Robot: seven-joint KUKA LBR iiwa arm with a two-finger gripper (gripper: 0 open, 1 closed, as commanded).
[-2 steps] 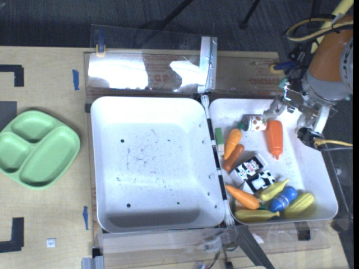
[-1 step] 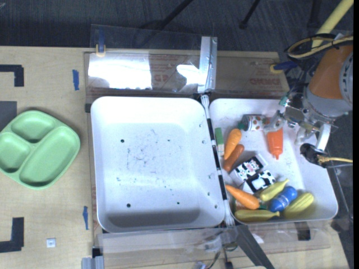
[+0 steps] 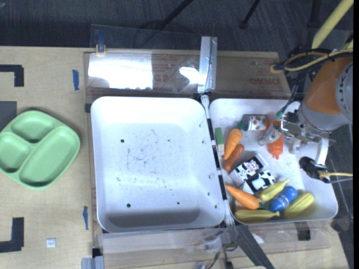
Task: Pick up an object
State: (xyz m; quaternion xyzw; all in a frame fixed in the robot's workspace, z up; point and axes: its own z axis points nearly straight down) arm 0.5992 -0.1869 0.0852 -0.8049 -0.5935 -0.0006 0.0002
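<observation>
The bench [image 3: 45, 72] is pale wood with black corner marks and bits of blue tape, and beyond its far edge the floor is dark, crossed by thin black stand legs. A green divided plate [image 3: 38, 149] sits at the left of the bench, well apart from the bins. A clear plastic sheet [image 3: 146, 72] with a metal strip stands behind the left bin [image 3: 151, 161], whose white floor is scuffed with faint pen marks. The right bin [image 3: 280, 108] holds the toys: a small can [image 3: 255, 122] near the back, two carrots [image 3: 233, 149] lying side by side along the divider with their long axes running roughly front to back, a black-and-white block [image 3: 254, 174], another carrot [image 3: 243, 195] pointing toward the front right, two yellow bananas [image 3: 286, 198] and a blue ball [image 3: 283, 198] crowded at the front. The gripper [image 3: 279, 133] hangs over the back right of this bin, and a small orange carrot [image 3: 276, 145] sits right at its tip, long axis near upright, narrow end pointing down; I cannot tell whether it is gripped or merely lies beneath.
</observation>
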